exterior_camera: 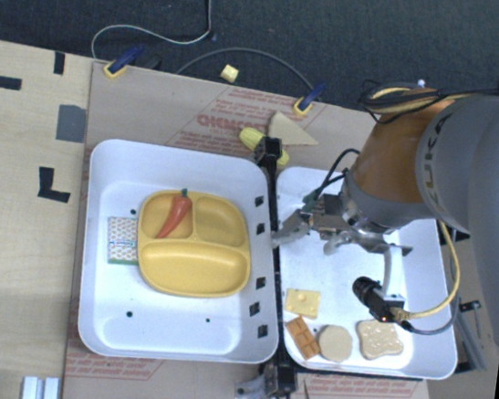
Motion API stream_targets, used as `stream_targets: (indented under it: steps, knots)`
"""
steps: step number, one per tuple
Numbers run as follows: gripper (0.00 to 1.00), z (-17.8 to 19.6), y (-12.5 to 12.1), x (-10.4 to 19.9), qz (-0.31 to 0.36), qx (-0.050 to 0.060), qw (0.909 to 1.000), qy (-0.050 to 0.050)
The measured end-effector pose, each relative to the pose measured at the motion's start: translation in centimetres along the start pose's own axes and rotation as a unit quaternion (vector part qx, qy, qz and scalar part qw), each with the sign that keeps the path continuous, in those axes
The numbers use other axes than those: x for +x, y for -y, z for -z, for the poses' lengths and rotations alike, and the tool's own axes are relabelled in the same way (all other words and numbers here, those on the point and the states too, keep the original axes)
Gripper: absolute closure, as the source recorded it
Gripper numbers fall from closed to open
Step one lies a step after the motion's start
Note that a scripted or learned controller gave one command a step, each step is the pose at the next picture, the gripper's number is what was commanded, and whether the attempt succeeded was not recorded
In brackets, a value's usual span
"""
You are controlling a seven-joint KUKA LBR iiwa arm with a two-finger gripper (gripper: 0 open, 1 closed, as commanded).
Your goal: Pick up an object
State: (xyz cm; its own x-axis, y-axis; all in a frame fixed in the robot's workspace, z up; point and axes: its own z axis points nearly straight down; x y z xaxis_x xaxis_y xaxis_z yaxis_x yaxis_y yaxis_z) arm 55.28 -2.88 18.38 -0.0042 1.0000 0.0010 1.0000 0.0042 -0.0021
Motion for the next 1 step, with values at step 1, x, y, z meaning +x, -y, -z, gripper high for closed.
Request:
stream_targets:
  steps: [1]
  knots:
    - [0.00, 0.01, 5.55, -3.58, -0.004, 0.001, 1.0000, 0.001]
